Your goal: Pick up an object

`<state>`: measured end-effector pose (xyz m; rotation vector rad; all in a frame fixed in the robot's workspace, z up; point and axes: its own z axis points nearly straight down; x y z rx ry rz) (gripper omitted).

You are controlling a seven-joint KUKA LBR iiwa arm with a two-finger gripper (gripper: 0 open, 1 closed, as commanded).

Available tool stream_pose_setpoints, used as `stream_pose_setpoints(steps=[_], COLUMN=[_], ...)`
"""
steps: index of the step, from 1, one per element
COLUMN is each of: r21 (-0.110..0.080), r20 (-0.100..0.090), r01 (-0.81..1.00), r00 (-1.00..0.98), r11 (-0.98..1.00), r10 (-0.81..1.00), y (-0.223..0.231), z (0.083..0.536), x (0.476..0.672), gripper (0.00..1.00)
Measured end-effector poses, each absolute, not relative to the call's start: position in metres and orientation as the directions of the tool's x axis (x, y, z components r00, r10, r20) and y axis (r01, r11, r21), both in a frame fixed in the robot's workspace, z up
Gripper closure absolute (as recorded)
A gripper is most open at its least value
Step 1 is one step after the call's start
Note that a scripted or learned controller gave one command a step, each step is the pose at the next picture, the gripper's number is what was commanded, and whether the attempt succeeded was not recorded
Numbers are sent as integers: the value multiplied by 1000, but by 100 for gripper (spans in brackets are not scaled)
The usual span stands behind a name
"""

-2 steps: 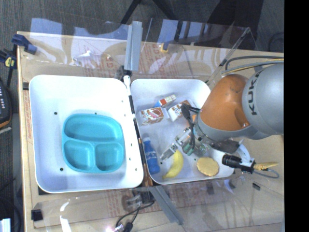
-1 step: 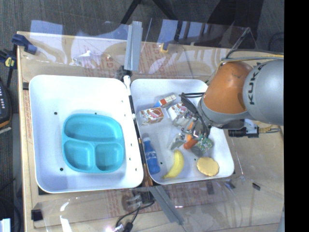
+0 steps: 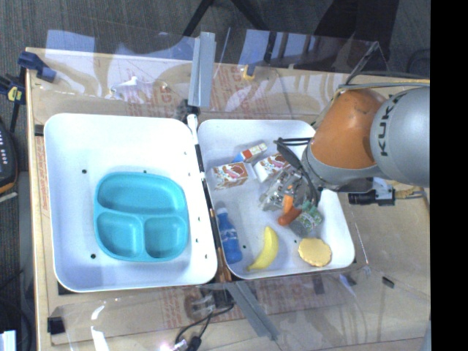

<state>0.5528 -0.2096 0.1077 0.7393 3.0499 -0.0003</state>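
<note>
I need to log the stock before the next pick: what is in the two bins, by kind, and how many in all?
Left bin:
Blue divided tray: 1

Right bin:
Small snack packets: 3
Blue bottle: 1
Banana: 1
Round yellow cookie-like piece: 1
Orange carrot-like piece: 1
Green item under the end effector: 1

Total: 9

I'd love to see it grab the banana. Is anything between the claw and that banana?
Nothing visible blocks it. The gripper sits over the clutter in the right bin, and the banana lies just below it in this view, on bare bin floor, apart from the blue bottle and cookie.
</note>
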Motion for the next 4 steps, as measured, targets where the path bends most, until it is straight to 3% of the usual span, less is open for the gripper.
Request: stream_pose_setpoints(steps=[1, 2, 3, 4], r21=[-1, 0, -1, 0], r20=[-3, 0, -3, 0], r01=[353, 288, -60, -264], r00=[-936, -958, -998, -964], r11=[936, 958, 998, 964], r10=[353, 288, -60, -264], y=[-211, -203, -210, -209], z=[233, 183, 215, 223], x=[480, 601, 591, 583], gripper=[100, 100, 100, 100])
